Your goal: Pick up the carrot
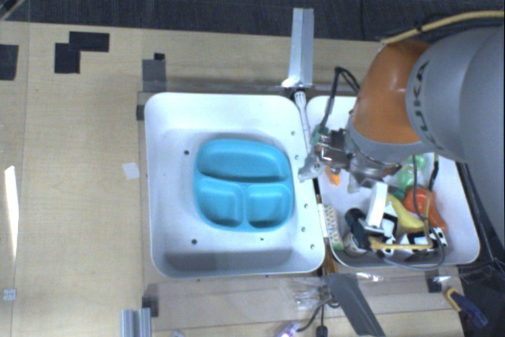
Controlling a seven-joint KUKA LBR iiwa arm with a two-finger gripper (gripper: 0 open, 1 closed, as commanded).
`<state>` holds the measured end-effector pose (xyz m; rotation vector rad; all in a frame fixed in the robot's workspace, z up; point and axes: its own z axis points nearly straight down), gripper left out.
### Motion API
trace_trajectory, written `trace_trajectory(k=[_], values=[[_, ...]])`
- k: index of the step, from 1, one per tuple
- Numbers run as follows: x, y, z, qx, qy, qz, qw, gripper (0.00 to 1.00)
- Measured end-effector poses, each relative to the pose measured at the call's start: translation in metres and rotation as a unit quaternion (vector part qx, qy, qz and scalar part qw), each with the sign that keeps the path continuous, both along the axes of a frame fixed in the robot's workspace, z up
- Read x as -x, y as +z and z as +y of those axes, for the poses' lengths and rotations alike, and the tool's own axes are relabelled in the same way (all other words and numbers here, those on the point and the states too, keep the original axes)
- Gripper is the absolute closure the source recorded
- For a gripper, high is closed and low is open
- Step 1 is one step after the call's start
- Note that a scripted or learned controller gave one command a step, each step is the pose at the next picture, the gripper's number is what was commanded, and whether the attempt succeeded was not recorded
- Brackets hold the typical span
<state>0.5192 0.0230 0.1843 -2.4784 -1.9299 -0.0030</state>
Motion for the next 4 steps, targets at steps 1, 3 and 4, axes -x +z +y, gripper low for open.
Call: trace_trajectory(k=[1, 3, 4], values=[[0.002, 0.001, 0.024, -0.0001, -0.028, -0.001, 0.9996, 0.0], [-0.027, 0.004, -0.015, 0.0008, -0.008, 0.0, 1.0, 0.0], [-0.024, -0.045, -0.108, 0.0009, -0.006, 0.0, 1.0, 0.0]])
